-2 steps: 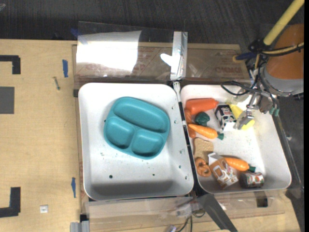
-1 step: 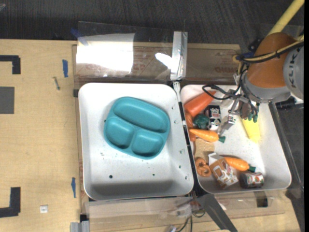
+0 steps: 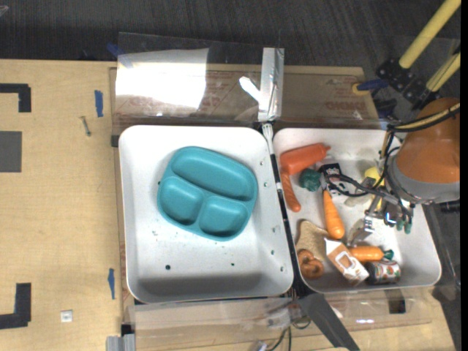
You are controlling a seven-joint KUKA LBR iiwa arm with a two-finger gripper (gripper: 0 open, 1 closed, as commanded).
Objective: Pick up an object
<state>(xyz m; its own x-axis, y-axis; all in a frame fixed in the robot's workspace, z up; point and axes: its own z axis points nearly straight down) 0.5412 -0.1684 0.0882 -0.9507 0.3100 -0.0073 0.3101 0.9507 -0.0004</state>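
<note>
Nearest the camera, along the front wall of the right bin (image 3: 431,265): a brown pastry-like toy (image 3: 311,264), a small white and orange carton (image 3: 346,262), a short carrot (image 3: 368,254) and a small printed can (image 3: 386,271), packed close together. Just behind, a longer carrot (image 3: 333,215) lying lengthwise, with a thin orange stick (image 3: 291,193) along the bin's left wall. Farther back, an orange spray-nozzle-shaped toy (image 3: 302,156) and a dark green piece (image 3: 312,178) touching it. Above the bin's right side, the grey arm with its orange band (image 3: 433,152); jaws low over the clutter, cables around them, spread or pinch impossible to tell. In the left bin (image 3: 139,196), 1 teal 3-compartment tray (image 3: 208,191). Both bins on the tan worktop (image 3: 55,210).
</note>
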